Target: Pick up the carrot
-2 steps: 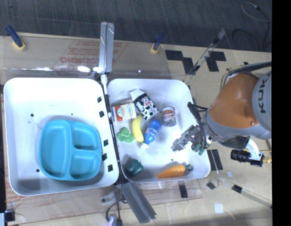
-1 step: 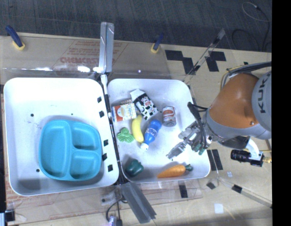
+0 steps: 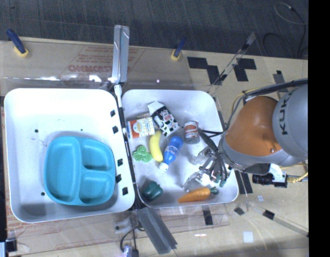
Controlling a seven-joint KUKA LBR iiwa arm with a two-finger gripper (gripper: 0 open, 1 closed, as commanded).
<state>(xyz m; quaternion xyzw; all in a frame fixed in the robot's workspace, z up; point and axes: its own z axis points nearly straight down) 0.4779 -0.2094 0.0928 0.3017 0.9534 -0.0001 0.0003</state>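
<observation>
The orange carrot (image 3: pixel 196 195) lies on its side along the front wall of the right bin (image 3: pixel 215 107), near that bin's front right corner. My gripper (image 3: pixel 203 170) hangs just behind and above the carrot, reaching in from the right below the orange wrist band. Its two metal fingers stand apart, one towards the can and one close to the carrot's thick end, with nothing between them. The carrot rests on the bin floor.
The right bin also holds a yellow banana (image 3: pixel 155 146), a blue bottle (image 3: pixel 173 150), a green vegetable (image 3: pixel 142 154), a dark green item (image 3: pixel 152 190), a cow-patterned carton (image 3: pixel 163 119), an orange box (image 3: pixel 140 126) and a small can (image 3: pixel 191 131). A blue divided plate (image 3: pixel 79 170) lies in the left bin (image 3: pixel 20 111).
</observation>
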